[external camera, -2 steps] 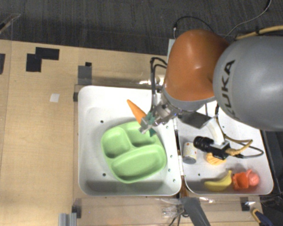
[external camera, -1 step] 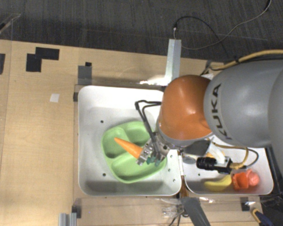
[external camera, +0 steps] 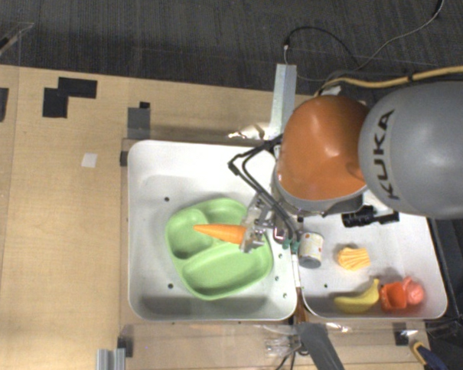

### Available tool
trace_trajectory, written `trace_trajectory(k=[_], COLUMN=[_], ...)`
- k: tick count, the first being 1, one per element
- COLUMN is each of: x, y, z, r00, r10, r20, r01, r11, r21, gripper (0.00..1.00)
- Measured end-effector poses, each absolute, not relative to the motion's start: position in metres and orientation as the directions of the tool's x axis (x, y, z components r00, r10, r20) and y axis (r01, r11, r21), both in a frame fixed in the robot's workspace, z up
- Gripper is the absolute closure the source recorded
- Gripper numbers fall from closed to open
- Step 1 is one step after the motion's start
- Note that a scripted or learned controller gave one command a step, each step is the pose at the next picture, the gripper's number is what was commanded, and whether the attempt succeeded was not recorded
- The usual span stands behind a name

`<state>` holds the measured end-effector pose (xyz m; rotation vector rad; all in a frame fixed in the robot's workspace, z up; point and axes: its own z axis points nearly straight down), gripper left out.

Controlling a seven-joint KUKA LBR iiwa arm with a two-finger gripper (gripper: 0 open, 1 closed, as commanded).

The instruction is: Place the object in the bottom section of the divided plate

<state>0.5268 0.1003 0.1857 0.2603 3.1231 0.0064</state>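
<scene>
The orange carrot (external camera: 222, 233) lies across the green divided plate (external camera: 212, 275), its pointed tip toward the left and its thick end toward the right, resting along the ridge that parts the upper sections from the large bottom section. At that thick end sits the claw (external camera: 254, 236), and the carrot's end looks to be between its metal fingers, though the parts crowd together there and I can only say it seems gripped rather than swear to it. The plate sits in the left white bin (external camera: 150, 215), toward the bin's right half, with its big bottom section nearest the lower wall. Above the claw the arm's orange band (external camera: 321, 150) bulks large, and the grey body (external camera: 421, 150) with its KUKA lettering reaches in from the right, black cables looping off the wrist. The right white bin (external camera: 424, 242) touches the left one along a shared edge; in it a small grey-white cylinder (external camera: 311, 249) stands just beside that edge, a yellow ridged piece (external camera: 353, 258) lies near it, and lower down a yellow banana (external camera: 358, 299) rests against a red-orange toy (external camera: 403, 294). Both bins rest on the pale wooden table (external camera: 52, 249), which carries a few black marker shapes (external camera: 67, 95) at its upper left.
</scene>
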Motion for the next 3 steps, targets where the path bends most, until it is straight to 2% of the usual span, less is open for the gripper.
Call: trace_trajectory(k=[1, 2, 3], x=[0.488, 0.554, 0.488], y=[0.045, 0.114, 0.089], z=[0.185, 0.267, 0.19], r00=[-0.991, -0.991, -0.98], r10=[0.13, 0.133, -0.197], r20=[-0.006, -0.009, -0.005], r01=[0.13, 0.133, -0.197], r11=[0.991, 0.991, 0.98], r21=[0.003, 0.005, 0.002], gripper=[1.0, 1.0, 1.0])
